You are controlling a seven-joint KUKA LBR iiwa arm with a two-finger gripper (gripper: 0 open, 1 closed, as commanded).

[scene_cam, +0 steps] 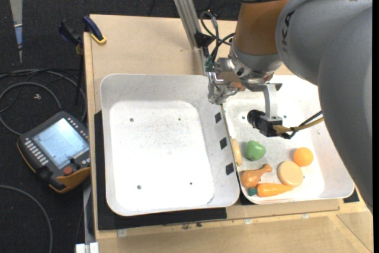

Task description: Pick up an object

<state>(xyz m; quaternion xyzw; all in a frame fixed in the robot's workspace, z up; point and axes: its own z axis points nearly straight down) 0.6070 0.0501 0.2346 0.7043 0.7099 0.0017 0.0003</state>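
Near edge of the table (284, 219): the right bin (337, 178) carries the candidate objects, clustered in its near half. Nearest lies the toy carrot (273, 189), lengthwise along the near rim. Just behind it sit the toy drumstick (256, 175), the round beige disc (290, 173) and the orange ball (303, 156). The green toy (255, 150) sits further in, beside a pale yellow piece (237, 151) against the bin's left wall.

Handling, as a judgement: all items appear to be light, rigid plastic play food with smooth, somewhat slippery skins. The carrot is best taken across its thick middle; the green toy across its widest part. Rounded items may roll out of a shallow pinch.

The left bin (118, 127) adjoins on the left.

Further back, the claw (220, 90) hangs over the far end of the dividing rims. The objects lie nearer the near edge than the claw, well apart from it. Whether the claw is open or closed cannot be determined; nothing is seen held in it
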